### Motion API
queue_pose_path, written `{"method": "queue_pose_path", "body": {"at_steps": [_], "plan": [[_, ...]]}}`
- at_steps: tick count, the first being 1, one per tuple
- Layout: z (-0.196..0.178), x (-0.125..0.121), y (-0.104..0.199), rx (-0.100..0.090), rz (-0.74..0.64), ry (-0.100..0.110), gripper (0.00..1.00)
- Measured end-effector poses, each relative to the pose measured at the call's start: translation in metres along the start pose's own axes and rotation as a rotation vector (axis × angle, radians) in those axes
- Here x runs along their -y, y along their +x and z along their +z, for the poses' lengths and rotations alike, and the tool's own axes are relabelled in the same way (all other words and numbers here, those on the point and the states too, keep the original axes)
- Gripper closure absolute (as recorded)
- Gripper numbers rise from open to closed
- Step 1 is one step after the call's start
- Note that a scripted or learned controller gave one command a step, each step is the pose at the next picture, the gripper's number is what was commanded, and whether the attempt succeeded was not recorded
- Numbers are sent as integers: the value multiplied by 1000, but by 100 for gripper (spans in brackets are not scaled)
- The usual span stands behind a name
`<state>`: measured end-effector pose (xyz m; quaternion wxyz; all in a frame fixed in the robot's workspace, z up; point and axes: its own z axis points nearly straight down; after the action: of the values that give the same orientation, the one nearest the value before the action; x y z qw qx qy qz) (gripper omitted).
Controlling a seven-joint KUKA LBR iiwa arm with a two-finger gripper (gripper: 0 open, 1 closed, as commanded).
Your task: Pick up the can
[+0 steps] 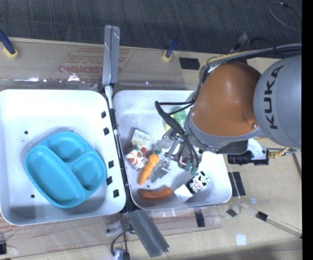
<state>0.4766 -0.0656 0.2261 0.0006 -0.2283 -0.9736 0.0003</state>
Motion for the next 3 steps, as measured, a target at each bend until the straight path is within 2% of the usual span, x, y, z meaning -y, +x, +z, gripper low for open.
{"method": "queue_pose_path", "body": {"at_steps": [1, 2, 3], "plan": [[-10, -1, -1, 2, -5, 0, 100], [-10, -1, -1, 2, -6, 0, 0], [-131, 47, -43, 6, -121, 0, 0]]}}
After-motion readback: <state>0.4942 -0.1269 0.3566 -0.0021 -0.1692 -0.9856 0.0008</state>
